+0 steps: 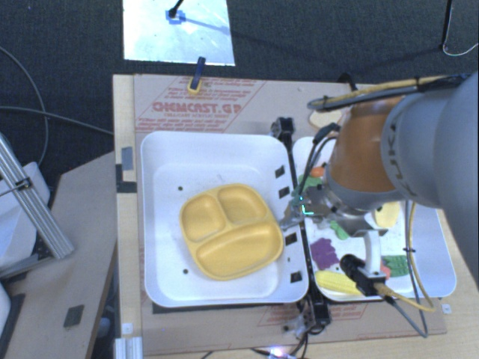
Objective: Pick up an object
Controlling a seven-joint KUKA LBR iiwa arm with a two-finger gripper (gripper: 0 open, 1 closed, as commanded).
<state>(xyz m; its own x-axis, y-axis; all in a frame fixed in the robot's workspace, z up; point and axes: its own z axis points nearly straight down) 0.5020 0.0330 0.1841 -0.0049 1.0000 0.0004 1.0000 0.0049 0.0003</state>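
A yellow divided plate lies in the left white bin. The right bin holds a purple piece, a yellow corn cob, a green piece and a pale yellow item, partly hidden by the arm. My gripper is low over the divide between the bins, beside the plate's right edge. The grey and orange wrist covers much of the right bin. Nothing is visibly held.
Both bins rest on a cardboard sheet with a small blue and yellow tool on it. A shiny metal sheet lies behind. An aluminium frame stands at the left. Yellow cables hang over the right bin.
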